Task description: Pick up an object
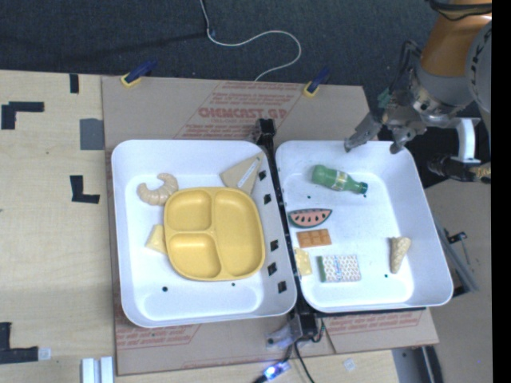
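End effector (374, 140) hangs released, fingers spread and holding nothing, above the right bin's (423, 206) far rim. Green bottle (338, 179) lies on its side nearest below, with watermelon slice (309, 216) beyond it. Judged poised high to clear the rim before descending.

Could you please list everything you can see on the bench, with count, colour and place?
bins: two, white, side by side on cardboard
divided plate: one, yellow, left bin centre
croissant toy: one, tan, left bin, upper left of plate
wedge pieces: two, tan, beside the plate's top right and left edges
bottle: one, green, lying in right bin
watermelon slice: one, red and green, right bin
waffle piece: one, orange, below the slice
patterned packet: one, pale, right bin front
ice cream cone: one, cream, right bin's right side
cable: one, white, behind the bench
gripper: one, grey, fingers open above right bin's back edge
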### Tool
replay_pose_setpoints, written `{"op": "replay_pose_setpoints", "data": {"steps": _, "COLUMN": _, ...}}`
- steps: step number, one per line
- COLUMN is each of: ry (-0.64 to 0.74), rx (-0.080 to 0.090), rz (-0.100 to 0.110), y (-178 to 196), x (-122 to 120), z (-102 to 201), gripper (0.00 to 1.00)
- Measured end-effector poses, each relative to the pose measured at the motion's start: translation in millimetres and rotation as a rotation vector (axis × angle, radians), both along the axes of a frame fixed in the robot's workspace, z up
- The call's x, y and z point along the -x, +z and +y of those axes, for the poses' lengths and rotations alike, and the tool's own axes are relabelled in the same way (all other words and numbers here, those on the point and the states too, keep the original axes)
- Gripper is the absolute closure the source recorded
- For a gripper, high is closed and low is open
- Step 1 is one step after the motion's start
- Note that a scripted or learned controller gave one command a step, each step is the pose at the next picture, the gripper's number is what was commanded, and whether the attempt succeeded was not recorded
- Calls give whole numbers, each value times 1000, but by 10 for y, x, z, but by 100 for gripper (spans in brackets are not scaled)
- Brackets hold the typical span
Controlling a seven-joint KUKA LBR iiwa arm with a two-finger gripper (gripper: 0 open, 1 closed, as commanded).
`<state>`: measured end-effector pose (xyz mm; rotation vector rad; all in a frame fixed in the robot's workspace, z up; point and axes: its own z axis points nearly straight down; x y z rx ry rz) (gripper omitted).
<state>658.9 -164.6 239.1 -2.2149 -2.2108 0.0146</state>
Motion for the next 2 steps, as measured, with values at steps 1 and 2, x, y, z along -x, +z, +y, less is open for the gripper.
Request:
{"op": "replay_pose_setpoints", "data": {"steps": 1, "ry": 3, "rx": 3, "rz": -14, "y": 92, "x": -25, "z": 3, "gripper": 0}}
{"op": "replay_pose_setpoints", "data": {"steps": 2, "ry": 3, "rx": 2, "rz": -8, "y": -530, "x": 51, "z": -15, "gripper": 0}}
